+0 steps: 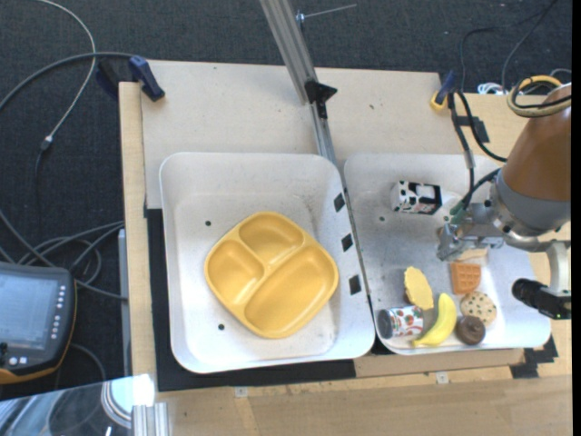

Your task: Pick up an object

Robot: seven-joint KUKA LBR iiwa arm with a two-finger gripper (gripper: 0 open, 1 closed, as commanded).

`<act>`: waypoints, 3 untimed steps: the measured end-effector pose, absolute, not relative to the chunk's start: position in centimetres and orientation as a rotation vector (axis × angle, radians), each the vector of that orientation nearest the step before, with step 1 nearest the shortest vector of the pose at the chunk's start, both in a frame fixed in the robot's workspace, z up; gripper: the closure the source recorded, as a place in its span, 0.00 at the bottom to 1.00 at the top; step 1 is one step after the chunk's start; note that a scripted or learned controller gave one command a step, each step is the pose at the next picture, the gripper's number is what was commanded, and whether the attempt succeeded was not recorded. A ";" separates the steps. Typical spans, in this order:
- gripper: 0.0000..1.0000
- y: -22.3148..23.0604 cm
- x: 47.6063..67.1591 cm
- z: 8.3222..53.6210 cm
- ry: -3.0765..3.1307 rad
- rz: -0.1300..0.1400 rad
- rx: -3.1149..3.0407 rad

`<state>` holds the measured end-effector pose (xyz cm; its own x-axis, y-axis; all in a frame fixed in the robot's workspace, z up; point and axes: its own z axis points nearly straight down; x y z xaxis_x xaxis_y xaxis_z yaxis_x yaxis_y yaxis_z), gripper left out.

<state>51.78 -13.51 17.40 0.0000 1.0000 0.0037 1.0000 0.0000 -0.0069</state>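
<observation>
The right bin [381,234] holds several small items. A black-and-white cow-patterned carton [417,197] lies on its side near the back. Along the front are a yellow wedge [418,287], a banana [440,321], a small red-labelled can [400,321], an orange waffle piece [466,277], a speckled cookie [477,307] and a brown donut [469,331]. My gripper [458,245] hangs low in the right bin, just above the back edge of the waffle piece and right of the carton. Nothing shows held in it.
A yellow divided plate [272,273] lies in the left bin [182,207]. A metal rail [300,53] slants down to the wall between the bins. Cables run along the bench's right rear corner [467,125].
</observation>
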 end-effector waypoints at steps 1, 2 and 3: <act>1.00 -9.3 48.3 13.9 -2.217 0.004 -2.211; 1.00 -10.2 48.9 14.4 -2.222 -0.001 -2.222; 1.00 -6.8 51.2 20.7 -2.231 -0.010 -2.219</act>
